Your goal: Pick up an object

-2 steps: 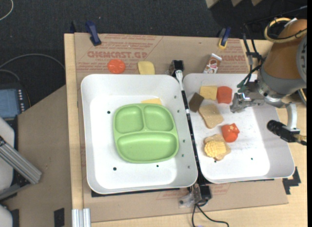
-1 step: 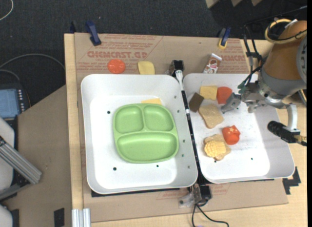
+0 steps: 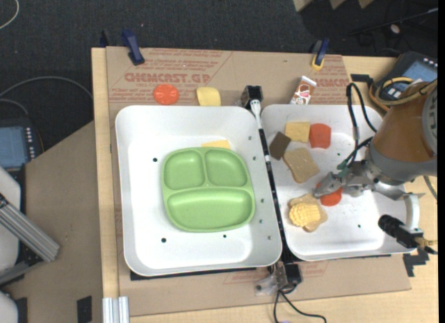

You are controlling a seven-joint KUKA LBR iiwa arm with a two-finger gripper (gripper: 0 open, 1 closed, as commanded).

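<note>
I see the bench [image 3: 139,273] as a flat sheet of brown cardboard with red print along its far edge. Two shallow white bins with smooth, rounded corners sit side by side on it. The left bin [image 3: 139,141] holds a green plastic plate [image 3: 207,189], oval and split into three compartments, with a pale yellow piece [image 3: 217,144] peeking out at its far rim. The right bin [image 3: 361,238] holds the loose toy food: a tan bread slice [image 3: 301,164] with a grainy face, a dark brown block [image 3: 279,145] just left of it, a yellow cheese cube [image 3: 297,131] and a red block [image 3: 320,135] side by side at the far end, and a bumpy yellow corn piece [image 3: 306,212] near the front left.

The grey arm [image 3: 407,141] reaches in from the right. Its gripper [image 3: 332,188] is low in the right bin, over a small red round piece [image 3: 332,199]; whether the tips are apart or together I cannot tell.

On the cardboard beyond the bins lie an orange disc [image 3: 165,94], a yellow lump [image 3: 208,96] and a small carton [image 3: 304,90].
</note>
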